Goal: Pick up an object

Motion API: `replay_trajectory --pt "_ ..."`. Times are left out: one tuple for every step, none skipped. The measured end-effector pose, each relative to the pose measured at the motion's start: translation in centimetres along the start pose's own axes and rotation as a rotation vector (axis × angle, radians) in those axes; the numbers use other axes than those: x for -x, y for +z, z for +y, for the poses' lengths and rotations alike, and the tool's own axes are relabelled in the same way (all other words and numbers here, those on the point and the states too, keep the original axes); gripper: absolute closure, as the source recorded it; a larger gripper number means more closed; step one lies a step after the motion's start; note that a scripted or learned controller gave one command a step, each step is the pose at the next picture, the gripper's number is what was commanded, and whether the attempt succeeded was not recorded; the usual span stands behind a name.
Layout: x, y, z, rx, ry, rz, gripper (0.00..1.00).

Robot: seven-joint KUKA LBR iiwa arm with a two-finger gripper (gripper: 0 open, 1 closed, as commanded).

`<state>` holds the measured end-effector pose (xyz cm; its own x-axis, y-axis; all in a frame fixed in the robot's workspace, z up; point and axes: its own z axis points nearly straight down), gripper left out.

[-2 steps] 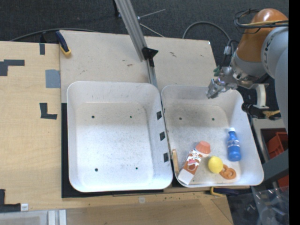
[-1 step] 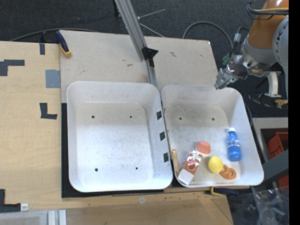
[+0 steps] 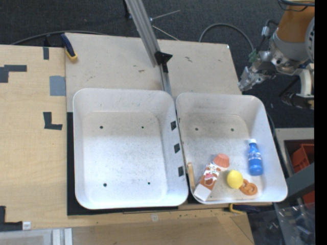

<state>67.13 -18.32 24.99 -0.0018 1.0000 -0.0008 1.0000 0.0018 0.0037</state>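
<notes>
The right bin (image 3: 225, 106) holds its objects near the front right corner. A blue bottle (image 3: 254, 158) with a white cap lies by the right wall. A yellow ball (image 3: 234, 179) sits beside an orange pretzel-shaped piece (image 3: 249, 188). A white and orange tube (image 3: 210, 176) lies at a slant, with a thin wooden stick (image 3: 190, 174) along the bin's left wall. My gripper (image 3: 249, 80) hangs at the upper right, beyond the right bin's far right corner, well away from the objects. Nothing shows between its fingers.
The left bin (image 3: 122, 147) stands next to the right one. A slanted metal pole (image 3: 145, 27) rises over the far side of the bench. A blue and yellow clamp (image 3: 69, 47) sits at the bench's far left. Cables run across the dark floor behind.
</notes>
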Motion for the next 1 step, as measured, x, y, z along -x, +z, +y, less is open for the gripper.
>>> replay_trajectory --pt "-5.57 1.32 -1.00 -0.007 -0.004 0.002 1.00"
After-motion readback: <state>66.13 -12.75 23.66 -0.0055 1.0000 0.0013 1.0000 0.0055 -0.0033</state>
